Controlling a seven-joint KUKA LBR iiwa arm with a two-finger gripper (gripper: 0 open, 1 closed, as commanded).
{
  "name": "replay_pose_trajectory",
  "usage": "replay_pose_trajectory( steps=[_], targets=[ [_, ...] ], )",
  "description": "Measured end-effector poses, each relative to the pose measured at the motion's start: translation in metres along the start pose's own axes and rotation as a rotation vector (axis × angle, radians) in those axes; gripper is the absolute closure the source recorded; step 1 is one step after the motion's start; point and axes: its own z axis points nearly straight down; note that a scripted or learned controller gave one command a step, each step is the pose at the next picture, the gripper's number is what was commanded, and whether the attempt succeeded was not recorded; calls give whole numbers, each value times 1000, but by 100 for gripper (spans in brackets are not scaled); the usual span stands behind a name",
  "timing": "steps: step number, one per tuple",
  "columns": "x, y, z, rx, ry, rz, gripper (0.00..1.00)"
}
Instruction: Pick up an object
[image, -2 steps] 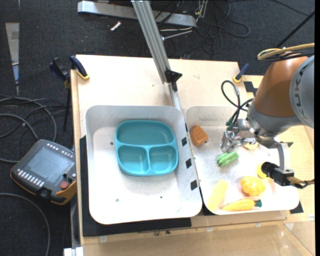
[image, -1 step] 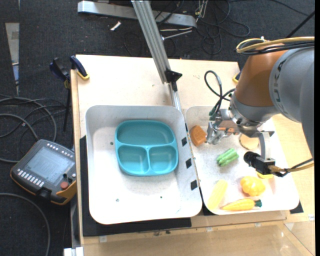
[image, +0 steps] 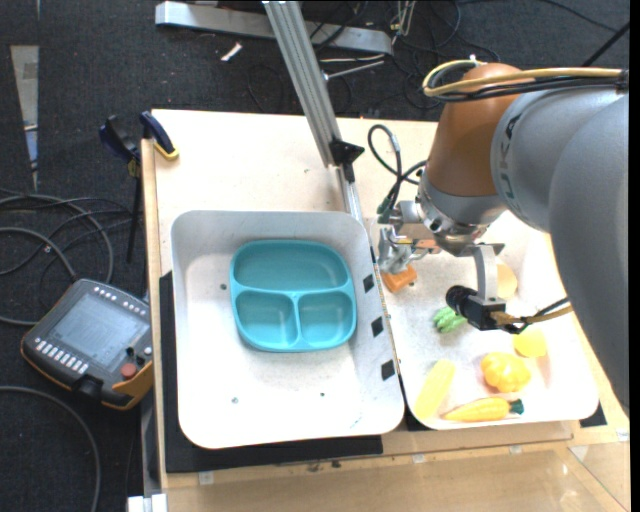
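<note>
I have one fixed camera, mounted above the pale wooden bench (image: 240, 165) and tilted so it looks down at a slant, the bench's far edge toward the top of my picture. It sits far enough back to take in both shallow white plastic bins, the left bin (image: 200, 400) whole and the right bin (image: 560, 405) partly behind the grey and orange arm (image: 520, 130). Past the bench's left edge I see dark carpeted floor (image: 60, 100) and a grey handheld control pendant (image: 90, 345).
</note>
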Motion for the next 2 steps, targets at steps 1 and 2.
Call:
replay_pose_trajectory(
  steps=[1, 2],
  targets=[
    [46, 22, -21, -2, 0, 0, 100],
    [91, 50, -37, -3, 1, 0, 100]
  ],
)
